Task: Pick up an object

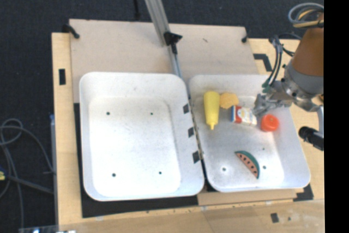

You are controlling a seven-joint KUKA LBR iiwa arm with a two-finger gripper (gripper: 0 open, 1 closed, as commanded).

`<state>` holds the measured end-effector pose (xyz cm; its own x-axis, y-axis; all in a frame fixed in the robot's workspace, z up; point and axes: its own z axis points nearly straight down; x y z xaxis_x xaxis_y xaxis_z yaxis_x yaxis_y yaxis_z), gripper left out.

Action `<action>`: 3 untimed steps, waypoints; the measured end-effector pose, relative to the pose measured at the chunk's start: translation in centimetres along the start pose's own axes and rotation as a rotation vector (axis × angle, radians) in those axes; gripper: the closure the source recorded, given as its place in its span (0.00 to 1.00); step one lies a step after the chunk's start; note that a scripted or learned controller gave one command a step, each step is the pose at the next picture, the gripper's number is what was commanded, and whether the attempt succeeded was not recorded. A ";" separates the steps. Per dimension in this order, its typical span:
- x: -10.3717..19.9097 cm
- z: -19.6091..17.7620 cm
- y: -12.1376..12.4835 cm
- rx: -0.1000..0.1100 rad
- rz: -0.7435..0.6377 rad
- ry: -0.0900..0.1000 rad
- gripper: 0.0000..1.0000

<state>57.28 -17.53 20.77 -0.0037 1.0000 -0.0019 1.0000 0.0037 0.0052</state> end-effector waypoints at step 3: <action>15.9 -4.2 -2.2 0.005 -0.005 0.005 1.00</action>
<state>55.01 -1.62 24.95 -0.0083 1.0000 0.0029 1.0000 0.0083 0.0002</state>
